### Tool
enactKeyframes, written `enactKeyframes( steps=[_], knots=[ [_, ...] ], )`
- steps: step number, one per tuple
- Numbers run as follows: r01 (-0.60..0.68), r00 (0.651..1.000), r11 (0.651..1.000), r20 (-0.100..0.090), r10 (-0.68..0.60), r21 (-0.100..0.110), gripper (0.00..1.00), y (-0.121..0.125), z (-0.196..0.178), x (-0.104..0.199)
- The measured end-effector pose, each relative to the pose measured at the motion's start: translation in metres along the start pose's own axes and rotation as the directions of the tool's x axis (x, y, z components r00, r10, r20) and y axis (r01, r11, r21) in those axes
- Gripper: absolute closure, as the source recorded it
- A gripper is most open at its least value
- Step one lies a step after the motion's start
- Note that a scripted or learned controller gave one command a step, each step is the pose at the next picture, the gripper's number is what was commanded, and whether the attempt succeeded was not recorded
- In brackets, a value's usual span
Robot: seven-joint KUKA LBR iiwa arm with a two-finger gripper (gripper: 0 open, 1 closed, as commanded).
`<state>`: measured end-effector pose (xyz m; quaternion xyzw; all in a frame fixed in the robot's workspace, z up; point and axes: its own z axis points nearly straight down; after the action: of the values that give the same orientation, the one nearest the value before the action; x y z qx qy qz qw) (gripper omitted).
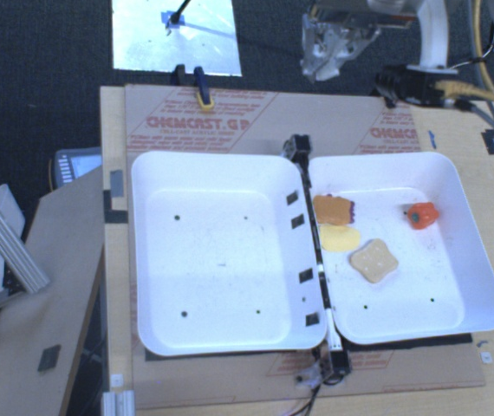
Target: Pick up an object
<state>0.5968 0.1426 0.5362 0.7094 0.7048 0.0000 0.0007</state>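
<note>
The right bin holds several small items. An orange-brown block lies by its left wall, with a pale yellow disc just in front of it. A tan toast-shaped piece sits near the middle, and a small red-orange object lies toward the right wall. My gripper hangs high at the top of the view, beyond the far edge of the bins, well apart from every item. Nothing is visible between its fingers.
The left bin stands beside the right one, joined along a black-clipped seam. A shiny metal plate lies at the far left. Black and yellow cables trail at the far right.
</note>
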Motion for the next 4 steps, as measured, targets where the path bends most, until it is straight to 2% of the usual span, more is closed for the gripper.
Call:
enactKeyframes(
  steps=[1,2,3,4],
  knots=[
    [0.012,1.000,1.000,-0.001,-0.012,0.002,1.00,0.053,0.046,0.046],
    [0.014,1.000,1.000,-0.002,-0.014,0.001,1.00,0.071,0.062,0.094],
    [0.012,1.000,1.000,-0.002,-0.012,-0.001,1.00,0.071,0.047,0.093],
    [0.014,1.000,1.000,-0.003,-0.014,-0.003,1.00,0.071,0.014,0.093]
  ],
)
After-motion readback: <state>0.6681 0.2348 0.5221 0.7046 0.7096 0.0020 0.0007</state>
